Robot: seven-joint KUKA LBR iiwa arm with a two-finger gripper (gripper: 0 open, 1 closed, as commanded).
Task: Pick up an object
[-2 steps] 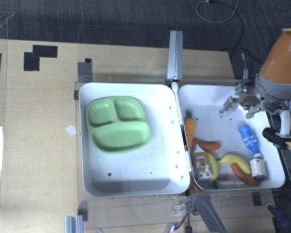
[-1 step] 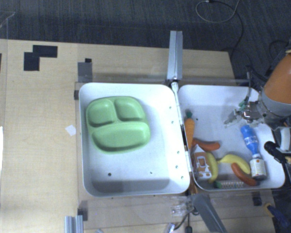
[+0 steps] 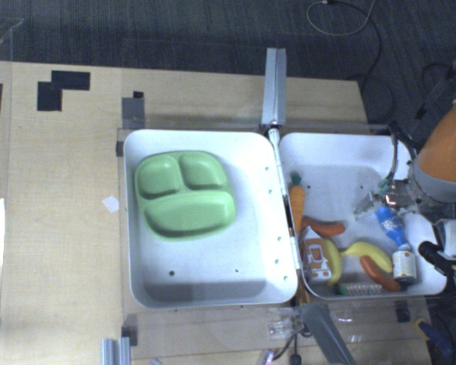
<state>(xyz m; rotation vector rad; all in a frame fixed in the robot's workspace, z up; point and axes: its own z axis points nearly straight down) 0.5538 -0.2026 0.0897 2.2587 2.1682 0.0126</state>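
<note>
Where the two white bins sit side by side on the wooden bench, you see the left bin (image 3: pixel 205 280) holding a single green divided tray (image 3: pixel 185 193), which lies flat in its upper left part with three compartments showing.

The right bin (image 3: pixel 342 154) carries all the loose things, crowded toward its near end. A carrot (image 3: pixel 297 206) lies along the left wall, its leafy tip pointing away from you. Just below it a red sausage (image 3: pixel 327 227) lies across the floor, and beside that you find a small orange-and-white carton (image 3: pixel 315 256) touching a yellow banana (image 3: pixel 351 251). A second red sausage (image 3: pixel 379 272) rests against the banana's right end, and a dark brush-like object (image 3: pixel 355 287) lies along the near wall. A small white can (image 3: pixel 403 266) stands at the right wall, with a blue bottle (image 3: pixel 391 225) tilted just above it.

The arm (image 3: pixel 445 158) comes in from the right, its orange band over the bin's right rim. The gripper (image 3: pixel 381 198) hangs low just above the blue bottle, near the right wall. You cannot tell from this angle whether it is spread or closed, and nothing shows clearly between its tips.
</note>
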